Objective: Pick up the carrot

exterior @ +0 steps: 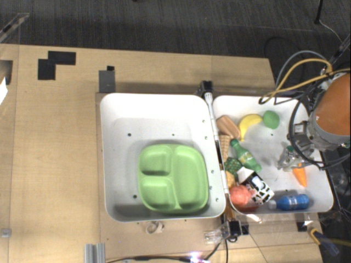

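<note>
The carrot [299, 176] is a small orange piece lying on the floor of the right bin [274, 141], close to its right wall. My gripper [287, 160] hangs at the end of the grey arm with the orange band [334, 111], low over the bin floor, just left of and above the carrot's top end. Cables and the wrist hide part of the gripper. I cannot tell whether it touches the carrot.
The left bin [118, 147] holds a green divided plate [173, 176]. In the right bin lie a bread roll [227, 126], a yellow fruit [250, 122], a green ball [270, 118], a green bottle [244, 155], a red fruit [242, 196], a black-and-white cube [262, 190] and a blue object [292, 202].
</note>
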You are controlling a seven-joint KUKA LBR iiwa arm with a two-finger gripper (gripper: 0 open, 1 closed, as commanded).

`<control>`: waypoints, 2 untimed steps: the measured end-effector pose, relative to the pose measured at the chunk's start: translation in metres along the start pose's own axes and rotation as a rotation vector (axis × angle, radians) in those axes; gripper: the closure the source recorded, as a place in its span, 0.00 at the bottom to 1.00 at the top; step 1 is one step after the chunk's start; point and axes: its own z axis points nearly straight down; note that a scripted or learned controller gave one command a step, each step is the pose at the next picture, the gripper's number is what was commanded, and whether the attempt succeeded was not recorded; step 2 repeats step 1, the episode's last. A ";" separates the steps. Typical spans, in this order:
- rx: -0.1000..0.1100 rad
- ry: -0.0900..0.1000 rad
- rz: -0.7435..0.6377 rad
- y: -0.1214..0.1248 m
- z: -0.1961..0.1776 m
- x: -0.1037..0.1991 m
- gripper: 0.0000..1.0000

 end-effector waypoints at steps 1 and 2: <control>-0.001 0.000 0.000 0.000 0.000 0.000 0.00; -0.001 0.000 0.000 0.000 0.000 0.000 0.00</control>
